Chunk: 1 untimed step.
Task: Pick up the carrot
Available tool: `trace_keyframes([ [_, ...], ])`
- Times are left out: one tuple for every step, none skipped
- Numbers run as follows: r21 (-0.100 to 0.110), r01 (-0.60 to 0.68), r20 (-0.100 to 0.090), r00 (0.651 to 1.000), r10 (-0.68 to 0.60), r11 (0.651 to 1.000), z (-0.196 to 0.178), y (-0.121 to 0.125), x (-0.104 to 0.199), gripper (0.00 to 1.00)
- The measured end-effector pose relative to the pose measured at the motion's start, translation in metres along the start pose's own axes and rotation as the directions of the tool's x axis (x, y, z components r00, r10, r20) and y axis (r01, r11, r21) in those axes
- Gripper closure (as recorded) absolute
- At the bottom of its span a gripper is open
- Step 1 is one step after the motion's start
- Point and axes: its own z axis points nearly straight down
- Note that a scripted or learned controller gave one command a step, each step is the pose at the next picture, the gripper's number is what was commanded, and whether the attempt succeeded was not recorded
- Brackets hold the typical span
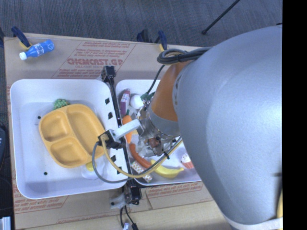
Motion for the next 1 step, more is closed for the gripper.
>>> trace_keyframes([
  [-0.005, -0.010, -0.007, 1.000, 0.010, 1.000, -0.0715, -0.0100, 0.0221, 1.00],
])
